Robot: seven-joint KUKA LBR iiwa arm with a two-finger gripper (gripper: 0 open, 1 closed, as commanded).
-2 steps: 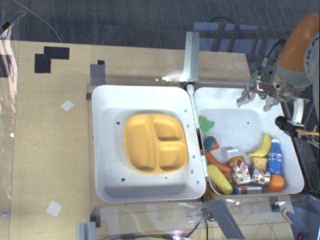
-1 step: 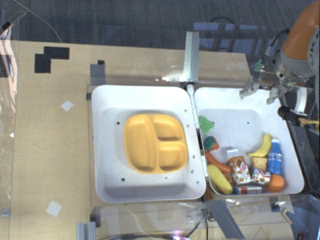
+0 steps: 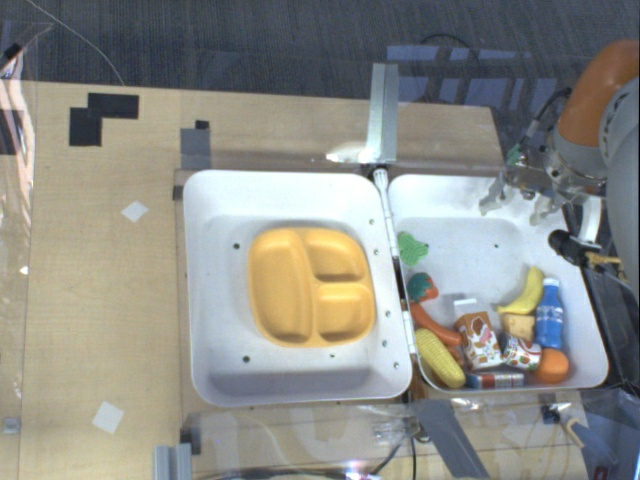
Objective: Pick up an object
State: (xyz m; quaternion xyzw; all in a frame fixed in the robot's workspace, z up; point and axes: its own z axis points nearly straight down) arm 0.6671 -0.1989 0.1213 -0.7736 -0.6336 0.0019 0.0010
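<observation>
A grey robot arm with an orange band reaches in from the right, and its gripper (image 3: 515, 196) hangs over the far right corner of the right-hand bin (image 3: 455, 193). Two thin fingers point downward with a gap between them, so the claw appears spread and pinches nothing.

The things to pick from lie crowded at the near end of this bin. A banana (image 3: 526, 292) sits nearest the gripper, on the near side of it, with a blue bottle (image 3: 548, 319) just beside it. Further toward the near wall lie small printed boxes (image 3: 480, 337), an orange (image 3: 552, 366) and a corn cob (image 3: 439, 357).

The banana looks the best choice, since its far side faces bare floor. A good try likely means coming straight down and closing across its narrow width. The bottle and the bin's right wall crowd its other side, leaving the fingers little room there.
</observation>
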